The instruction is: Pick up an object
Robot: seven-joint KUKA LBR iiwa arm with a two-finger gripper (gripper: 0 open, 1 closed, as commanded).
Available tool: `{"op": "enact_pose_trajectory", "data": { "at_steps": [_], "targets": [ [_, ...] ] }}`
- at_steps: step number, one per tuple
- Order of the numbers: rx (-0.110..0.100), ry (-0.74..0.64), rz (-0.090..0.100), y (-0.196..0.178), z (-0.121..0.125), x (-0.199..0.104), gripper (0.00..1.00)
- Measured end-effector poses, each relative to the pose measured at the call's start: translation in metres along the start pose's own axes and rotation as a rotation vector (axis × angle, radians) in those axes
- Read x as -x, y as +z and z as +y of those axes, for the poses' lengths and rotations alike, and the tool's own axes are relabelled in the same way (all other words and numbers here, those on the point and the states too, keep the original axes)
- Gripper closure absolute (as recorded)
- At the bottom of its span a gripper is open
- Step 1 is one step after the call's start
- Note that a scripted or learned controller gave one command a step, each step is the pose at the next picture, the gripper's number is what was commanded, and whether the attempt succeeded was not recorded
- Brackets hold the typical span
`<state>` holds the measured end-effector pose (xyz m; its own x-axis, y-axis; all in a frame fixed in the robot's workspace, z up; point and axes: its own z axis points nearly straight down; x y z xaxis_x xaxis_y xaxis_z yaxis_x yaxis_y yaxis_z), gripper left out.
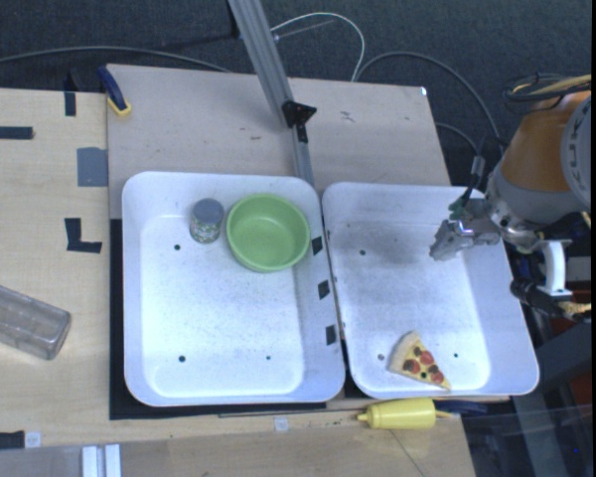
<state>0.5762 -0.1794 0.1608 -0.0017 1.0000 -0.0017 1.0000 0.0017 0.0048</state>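
In right bin (497,296), triangular pizza slice (418,360), red-dotted.

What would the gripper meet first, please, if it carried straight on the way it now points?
Probably the bare floor of the right bin beneath the gripper. The pizza slice lies off that line, though depth is unclear.

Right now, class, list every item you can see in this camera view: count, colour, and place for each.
bins: two, white, side by side on the bench
bowl: one, green, left bin, far side
small can: one, grey-green, left bin, beside the bowl
toy pizza slice: one, tan with red, right bin, near side
bottle: one, yellow, bench, in front of right bin
clear plastic container: one, transparent, bench, far left
hand: one, grey, above right bin
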Motion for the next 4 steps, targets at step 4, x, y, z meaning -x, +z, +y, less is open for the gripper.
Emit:
{"op": "enact_pose_trajectory", "data": {
  "at_steps": [4],
  "targets": [
    [-0.007,-0.004,0.003,-0.068,0.022,-0.101,1.00]
  ]
}}
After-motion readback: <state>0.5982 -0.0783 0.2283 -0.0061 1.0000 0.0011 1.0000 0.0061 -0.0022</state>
